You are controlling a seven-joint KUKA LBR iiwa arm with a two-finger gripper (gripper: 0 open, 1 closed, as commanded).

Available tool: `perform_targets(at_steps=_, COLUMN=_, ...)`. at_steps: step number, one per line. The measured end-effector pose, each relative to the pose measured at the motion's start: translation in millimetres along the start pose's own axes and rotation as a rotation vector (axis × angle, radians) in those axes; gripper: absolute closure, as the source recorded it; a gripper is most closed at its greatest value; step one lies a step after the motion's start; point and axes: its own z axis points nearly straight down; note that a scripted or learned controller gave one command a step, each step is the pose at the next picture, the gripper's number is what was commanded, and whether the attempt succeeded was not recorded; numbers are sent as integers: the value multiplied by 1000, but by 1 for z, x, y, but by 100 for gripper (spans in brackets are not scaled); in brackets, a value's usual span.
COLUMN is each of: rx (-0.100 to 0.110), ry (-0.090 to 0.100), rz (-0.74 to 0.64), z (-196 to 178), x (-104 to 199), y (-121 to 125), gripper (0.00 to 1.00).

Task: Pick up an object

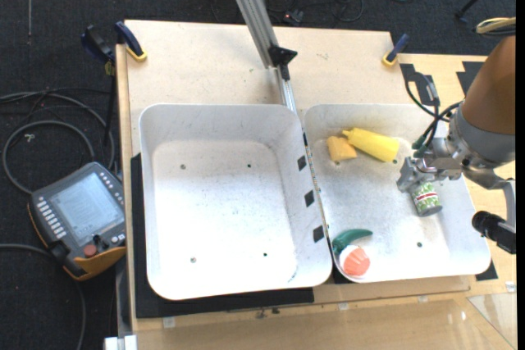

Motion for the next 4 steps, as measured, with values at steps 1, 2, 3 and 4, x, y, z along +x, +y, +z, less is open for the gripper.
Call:
perform_targets(at_steps=1, rx=5, ry=3, rz=-4, z=3, x=52, y=8, gripper=100)
perform_targets(at_steps=2, rx=5, ry=3, rz=-4, z=13, x=96, y=31, gripper=100)
perform_targets(at_steps=3, rx=5, ry=4, rz=-5, z=20, x=153, y=52, gripper=100)
perform_targets(at_steps=4, rx=5, ry=4, rz=-4, z=22, x=207, y=72, gripper=100)
